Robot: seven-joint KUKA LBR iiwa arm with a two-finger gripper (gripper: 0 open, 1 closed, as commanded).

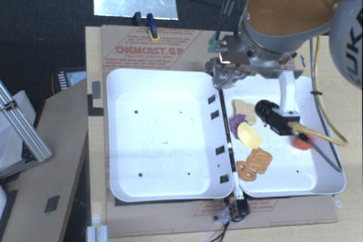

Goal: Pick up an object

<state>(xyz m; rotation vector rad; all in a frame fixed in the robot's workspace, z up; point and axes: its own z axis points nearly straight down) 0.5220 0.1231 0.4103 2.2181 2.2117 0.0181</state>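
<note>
My gripper (226, 73) hangs over the far end of the wall (229, 134) between the two bins; whether my grip is wide or narrow I cannot tell. The pickings lie in the right bin (295, 176), bunched near that wall: yellow piece (248, 135), purple piece (238, 120), waffle (261, 160), pretzel (246, 171). Coming down so close, I might strike the wall or catch two things at once

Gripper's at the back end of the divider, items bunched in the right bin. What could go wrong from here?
1. The gripper hangs over the rims where the left bin and right bin meet, so a straight descent would likely strike plastic, not an object.
2. The purple piece, yellow piece, orange cracker and pretzel crowd together beside the dividing wall; a grasp there may catch two or jam against it.
</note>
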